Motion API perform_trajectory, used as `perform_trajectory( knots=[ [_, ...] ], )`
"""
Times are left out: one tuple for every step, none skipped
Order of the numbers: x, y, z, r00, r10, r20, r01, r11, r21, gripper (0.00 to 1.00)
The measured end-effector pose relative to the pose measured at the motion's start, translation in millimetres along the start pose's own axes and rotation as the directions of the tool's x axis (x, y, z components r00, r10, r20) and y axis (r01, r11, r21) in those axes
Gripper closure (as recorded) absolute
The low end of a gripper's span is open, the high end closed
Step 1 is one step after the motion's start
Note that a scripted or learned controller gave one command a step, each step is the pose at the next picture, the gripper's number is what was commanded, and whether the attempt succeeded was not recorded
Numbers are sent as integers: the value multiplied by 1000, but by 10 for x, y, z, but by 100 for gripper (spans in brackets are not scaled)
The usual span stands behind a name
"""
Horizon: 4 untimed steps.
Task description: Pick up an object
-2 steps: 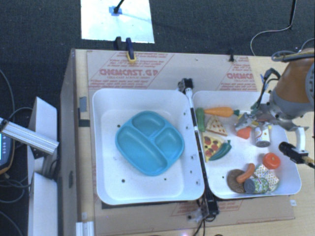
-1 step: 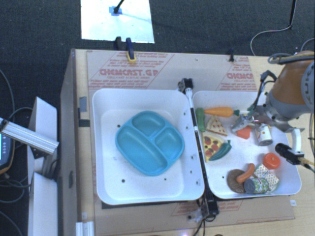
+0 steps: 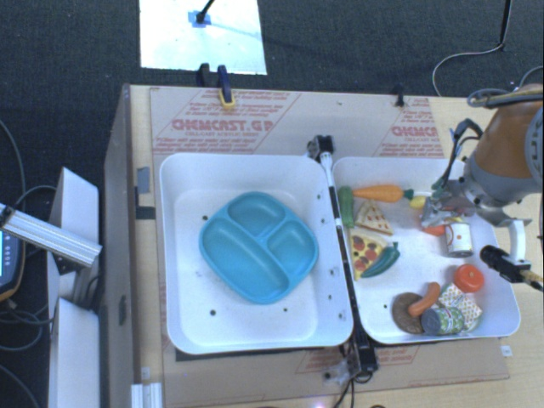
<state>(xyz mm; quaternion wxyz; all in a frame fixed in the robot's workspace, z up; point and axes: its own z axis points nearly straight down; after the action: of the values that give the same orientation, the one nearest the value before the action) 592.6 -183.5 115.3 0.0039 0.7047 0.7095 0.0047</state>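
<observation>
Nearest the camera, at the front of the right bin (image 3: 510,323) and well below the gripper (image 3: 439,209), a cluster sits together: a brown disc (image 3: 406,311) with a sausage (image 3: 425,298) lying across it, a tin can (image 3: 439,320) on its side touching them, and a patterned packet (image 3: 464,305) just to the can's right. Slightly farther back, an orange tomato-like ball (image 3: 468,278) rests near the bin's right wall. Closer to the tool, a small white can (image 3: 459,237) stands just below and to the right of the gripper, with something red (image 3: 434,229) beside it under the fingers; what that red thing is cannot be made out. Left of the gripper lie a pizza slice (image 3: 366,252), a green pepper (image 3: 382,260), a sandwich wedge (image 3: 372,218), a cucumber (image 3: 346,206) along the divider and, level with the gripper, a carrot (image 3: 379,193). The gripper hangs low over the bin's back right part; whether its fingers are spread or pressed together cannot be told, and nothing is seen between them. Far to its left, the left bin (image 3: 183,253) holds a blue divided plate (image 3: 257,246).
</observation>
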Motion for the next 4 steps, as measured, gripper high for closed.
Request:
perform_trajectory(
  knots=[
    [13, 1, 3, 1000, -1, -3, 1, 1000, 1, 0],
    [-199, 111, 290, 1000, 3, -3, -3, 1000, 8, 0],
    [-222, 113, 189, 1000, 3, 2, -3, 1000, 5, 100],
    [-35, 92, -370, 1000, 2, 2, -2, 1000, 7, 100]
  ],
)
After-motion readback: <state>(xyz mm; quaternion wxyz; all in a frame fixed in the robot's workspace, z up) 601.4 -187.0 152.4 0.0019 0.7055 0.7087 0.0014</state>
